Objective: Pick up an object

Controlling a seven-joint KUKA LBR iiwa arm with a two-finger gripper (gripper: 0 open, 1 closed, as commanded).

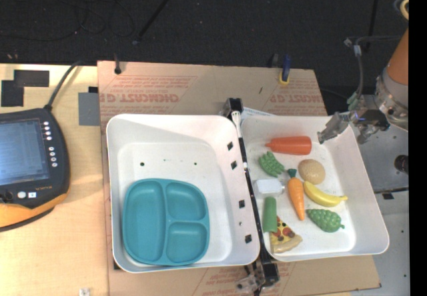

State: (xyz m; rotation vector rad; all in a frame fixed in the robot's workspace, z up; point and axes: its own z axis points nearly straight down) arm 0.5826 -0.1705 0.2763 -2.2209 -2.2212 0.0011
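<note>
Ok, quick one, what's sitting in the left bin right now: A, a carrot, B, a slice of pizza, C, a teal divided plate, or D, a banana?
C: the teal divided plate lies alone in the left bin, while the toy foods are all in the right bin.

A teal plastic divided plate (166, 222) lies in the left shallow white bin (133, 135); plastic toy foods (300, 188) lie in the right shallow white bin (365, 208) beside it.
</note>
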